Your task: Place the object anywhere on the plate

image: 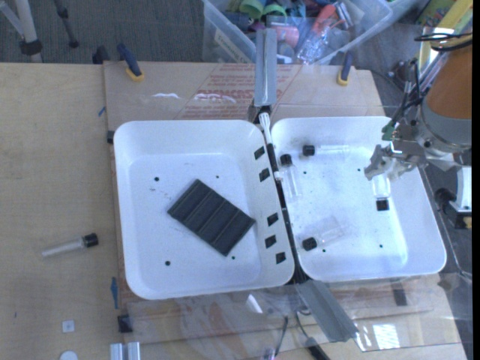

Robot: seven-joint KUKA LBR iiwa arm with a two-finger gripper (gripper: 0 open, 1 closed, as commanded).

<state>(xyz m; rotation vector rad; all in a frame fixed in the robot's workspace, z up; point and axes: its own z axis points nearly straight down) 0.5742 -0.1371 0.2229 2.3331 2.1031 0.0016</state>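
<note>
Two bins: we count a left bin (135, 201) and a right bin (420, 238), both shallow white plastic.
Plate: one dark ribbed rectangle (211, 217) lying flat in our left bin, long axis running diagonally.
Objects: we see three clear black-capped tubes (324, 151) (322, 235) (69, 245), two in the right bin, one on the bench.
Gripper: (381, 190) over the right bin; grip we cannot tell.

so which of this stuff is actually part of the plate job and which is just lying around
Job:
- dark ribbed plate in the left bin
- clear tubes with black caps in the right bin, e.g. one at
- gripper

Lying about:
- capped tube on the bench
- box of coloured toys
- clamps
</note>
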